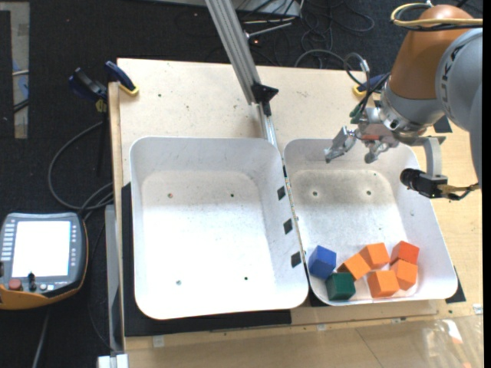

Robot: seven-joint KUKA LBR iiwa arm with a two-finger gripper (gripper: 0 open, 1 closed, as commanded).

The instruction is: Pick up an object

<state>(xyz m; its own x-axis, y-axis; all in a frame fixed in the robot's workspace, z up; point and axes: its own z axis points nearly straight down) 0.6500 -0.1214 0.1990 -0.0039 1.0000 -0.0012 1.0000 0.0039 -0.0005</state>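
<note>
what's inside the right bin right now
In the right bin, clustered at its near edge: one blue cube, one green cube, and four orange cubes. The gripper hangs open over its far end.

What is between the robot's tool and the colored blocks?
Just bare white bin floor. In the camera view the tool hangs open over the bin's far end, and the blocks huddle at its near end.

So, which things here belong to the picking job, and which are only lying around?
For the job:
gripper, open, holding nothing
blue cube
green cube
orange cubes
right bin

Lying about:
left bin
teach pendant
blue clamps
</note>
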